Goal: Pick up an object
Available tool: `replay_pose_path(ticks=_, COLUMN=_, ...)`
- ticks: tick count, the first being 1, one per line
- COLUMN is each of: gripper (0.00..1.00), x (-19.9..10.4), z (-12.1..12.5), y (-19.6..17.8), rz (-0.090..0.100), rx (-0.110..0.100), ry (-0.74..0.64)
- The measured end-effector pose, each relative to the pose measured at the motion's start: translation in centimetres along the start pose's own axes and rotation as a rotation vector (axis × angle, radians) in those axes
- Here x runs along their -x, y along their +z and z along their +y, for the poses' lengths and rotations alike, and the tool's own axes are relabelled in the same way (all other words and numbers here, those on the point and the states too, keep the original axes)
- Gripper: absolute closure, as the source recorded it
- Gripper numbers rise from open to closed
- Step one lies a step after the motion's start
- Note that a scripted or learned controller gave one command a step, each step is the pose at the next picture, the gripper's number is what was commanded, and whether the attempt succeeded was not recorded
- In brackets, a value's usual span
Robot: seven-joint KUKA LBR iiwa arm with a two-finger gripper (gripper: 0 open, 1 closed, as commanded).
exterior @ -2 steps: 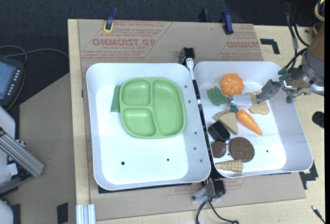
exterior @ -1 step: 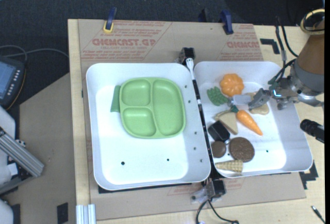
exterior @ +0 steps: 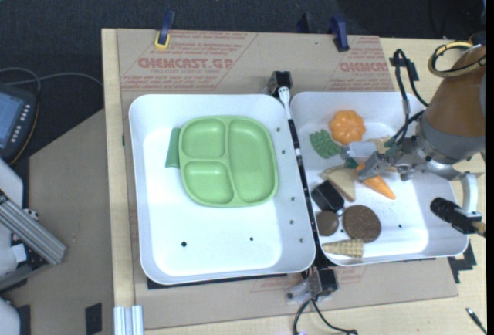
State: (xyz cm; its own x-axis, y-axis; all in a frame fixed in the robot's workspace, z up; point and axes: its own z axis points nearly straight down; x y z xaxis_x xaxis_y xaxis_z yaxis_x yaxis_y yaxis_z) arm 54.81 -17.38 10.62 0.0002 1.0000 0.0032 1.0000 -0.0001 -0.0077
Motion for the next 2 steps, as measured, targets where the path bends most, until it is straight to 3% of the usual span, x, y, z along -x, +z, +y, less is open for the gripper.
replay_pose_path(ticks=1, gripper=0.00, x=-0.1, z=0.0, y=2.3, rz=-0.001, rx=0.003, ry=-0.001)
replay_pose_path(ticks=2, gripper=1.00, x=0.0, z=0.0, y=1.1, rz=-0.003, rx=0.008, ry=0.000)
